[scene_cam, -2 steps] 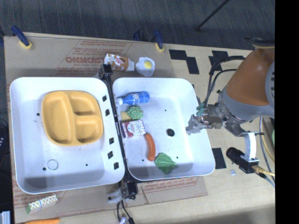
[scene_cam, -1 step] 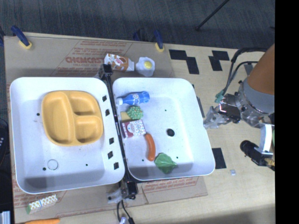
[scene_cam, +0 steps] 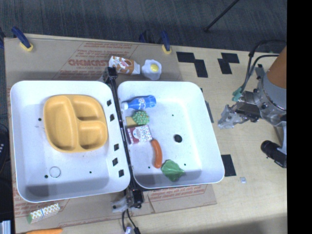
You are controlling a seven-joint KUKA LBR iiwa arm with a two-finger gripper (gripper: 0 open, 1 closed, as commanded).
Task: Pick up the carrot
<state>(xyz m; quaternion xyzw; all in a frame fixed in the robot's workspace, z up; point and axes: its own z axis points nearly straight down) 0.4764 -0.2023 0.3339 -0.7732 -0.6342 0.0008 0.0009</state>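
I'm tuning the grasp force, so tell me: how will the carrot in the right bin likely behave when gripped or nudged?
The carrot looks like a smooth, rounded toy, so it is probably stiff and light, and may slip between fingers. Its long cylindrical shape lying flat suggests it could roll sideways if nudged. The green leaf lies close to its lower end, so that may shift too.

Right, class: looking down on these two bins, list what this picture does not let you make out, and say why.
- Arm: camera view, cut off by the right edge past the wrist.
- Orange thing at lower left: camera view, cut by the bottom edge, so it cannot be identified.
- Red packet: camera view, print too small to read.
- Carrot and green leaf: camera view, too small to tell if they touch.
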